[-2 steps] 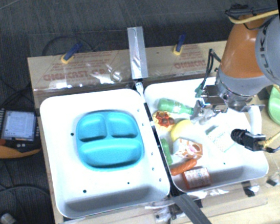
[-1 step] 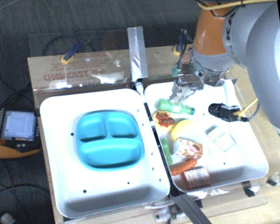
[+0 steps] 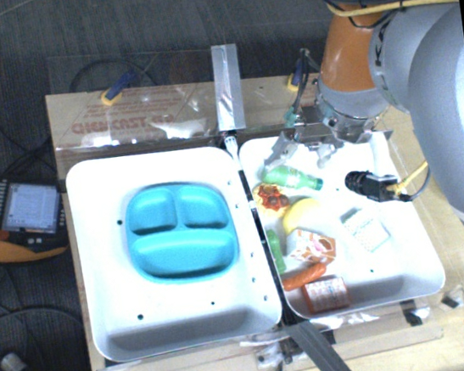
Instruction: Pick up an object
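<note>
Several items crowded beside green bottle (image 3: 293, 179) under fingers (image 3: 306, 149), grip unclear.

No legible text anywhere.

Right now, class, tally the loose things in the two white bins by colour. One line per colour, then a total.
Blue: 1, the tray
Green: 2, the bottle and the stick
Yellow: 1, the lemon
Orange: 1, the carrot
Red-brown: 1, the can
Red and white: 1, the packet
Clear: 1, the bag
Total: 8
</note>
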Robot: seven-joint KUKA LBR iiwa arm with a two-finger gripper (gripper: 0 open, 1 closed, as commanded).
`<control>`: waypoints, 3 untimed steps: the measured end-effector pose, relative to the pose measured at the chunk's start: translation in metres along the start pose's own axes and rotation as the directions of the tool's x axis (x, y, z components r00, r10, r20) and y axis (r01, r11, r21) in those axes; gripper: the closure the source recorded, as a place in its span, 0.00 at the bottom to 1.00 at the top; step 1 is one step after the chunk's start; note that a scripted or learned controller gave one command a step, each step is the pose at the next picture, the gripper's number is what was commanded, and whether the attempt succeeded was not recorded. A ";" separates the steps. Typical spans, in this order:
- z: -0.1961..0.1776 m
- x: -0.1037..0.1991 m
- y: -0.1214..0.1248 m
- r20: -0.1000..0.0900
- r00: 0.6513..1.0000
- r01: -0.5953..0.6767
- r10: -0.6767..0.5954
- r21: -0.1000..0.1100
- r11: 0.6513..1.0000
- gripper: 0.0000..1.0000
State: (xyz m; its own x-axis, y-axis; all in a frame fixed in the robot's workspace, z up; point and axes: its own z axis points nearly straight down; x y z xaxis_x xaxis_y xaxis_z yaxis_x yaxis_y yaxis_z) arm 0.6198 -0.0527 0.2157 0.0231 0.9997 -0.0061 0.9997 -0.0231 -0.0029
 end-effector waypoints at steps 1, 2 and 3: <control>0.033 -0.029 -0.027 0.000 0.996 -0.088 0.088 0.001 0.996 0.00; 0.121 -0.067 -0.048 -0.001 0.971 -0.237 0.237 0.002 0.971 0.00; 0.094 -0.136 -0.071 -0.002 0.997 -0.080 0.080 0.000 0.997 0.00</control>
State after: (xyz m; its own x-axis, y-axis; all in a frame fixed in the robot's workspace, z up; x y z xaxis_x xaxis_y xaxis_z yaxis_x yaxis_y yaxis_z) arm 0.5449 -0.1880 0.1232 0.1033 0.9946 -0.0040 0.9946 -0.1033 -0.0021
